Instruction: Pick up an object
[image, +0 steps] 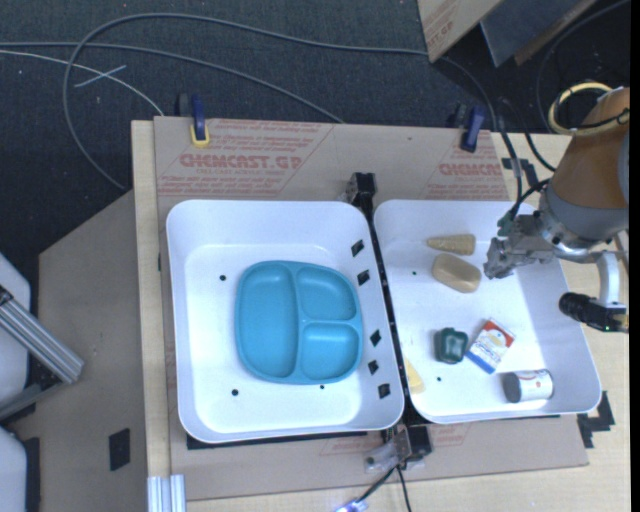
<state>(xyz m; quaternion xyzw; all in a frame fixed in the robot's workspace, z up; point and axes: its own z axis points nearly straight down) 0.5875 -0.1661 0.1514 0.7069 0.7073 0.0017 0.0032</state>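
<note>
My gripper (499, 262) hangs low over the upper right part of the right bin (560, 330), at the end of the grey arm with its orange band. Just left of it lies a tan, bread-like lump (456, 272), very close to the gripper tip; contact cannot be made out. A second, flatter tan piece (450, 243) lies a little farther back. Nearer the front sit a dark green object (451, 346), a small red, white and blue box (490, 346) and a small grey-white can (527, 385) on its side.
The left bin (200, 300) holds a blue divided plate (297, 321). A small yellow scrap (413, 377) lies by the right bin's left wall. Black clips line the divider (372, 290) between the bins. Cables run near the arm at the right.
</note>
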